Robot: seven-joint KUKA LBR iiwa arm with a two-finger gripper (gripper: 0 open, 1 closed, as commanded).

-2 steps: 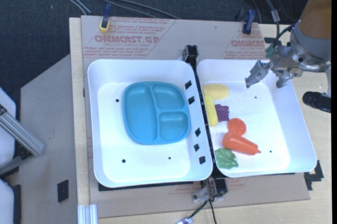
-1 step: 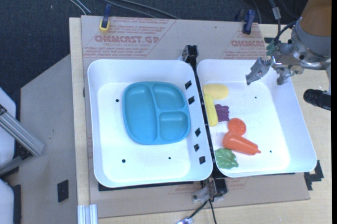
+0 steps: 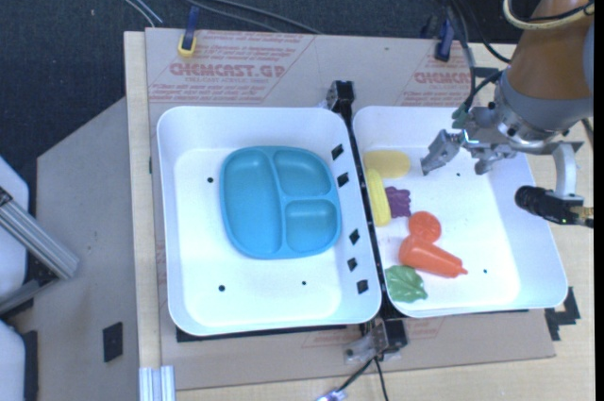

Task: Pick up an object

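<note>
My gripper (image 3: 462,158) hangs over the back of the right bin (image 3: 528,281), its two grey fingers spread open with nothing between them. Toy food lies to its left and nearer the front: a yellow lemon-like piece (image 3: 388,164), a yellow corn cob (image 3: 378,197), purple grapes (image 3: 398,200), a red-orange tomato (image 3: 424,225), an orange carrot (image 3: 432,259) and a green leafy piece (image 3: 405,283). The lemon piece is the closest to the fingers, a short way to their left.
The left bin (image 3: 189,295) holds a blue divided plate (image 3: 280,200). A black divider with clips (image 3: 349,201) runs between the two bins. The right half of the right bin is bare white floor.
</note>
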